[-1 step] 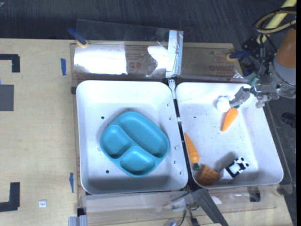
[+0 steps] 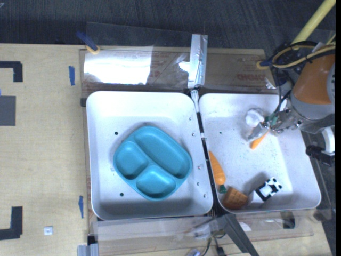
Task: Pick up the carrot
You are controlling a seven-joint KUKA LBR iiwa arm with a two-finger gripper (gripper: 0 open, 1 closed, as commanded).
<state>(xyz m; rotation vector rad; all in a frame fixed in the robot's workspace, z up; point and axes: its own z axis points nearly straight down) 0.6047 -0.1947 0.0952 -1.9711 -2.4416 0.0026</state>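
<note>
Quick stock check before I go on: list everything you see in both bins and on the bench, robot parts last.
Left bin: one, white, left half of the bench.
Divided tray: one, blue, three compartments, middle of the left bin.
Right bin: one, white, beside the left bin.
Carrot: one, orange, along the right bin's left wall.
Small orange piece: one, upper middle of the right bin, just below the hand.
Brown object: one, right bin's lower left corner.
Black-and-white object: one, near the right bin's front wall.
Arm: one, grey with orange band, from the right.
Hand: one, over the right bin's upper part.
</note>
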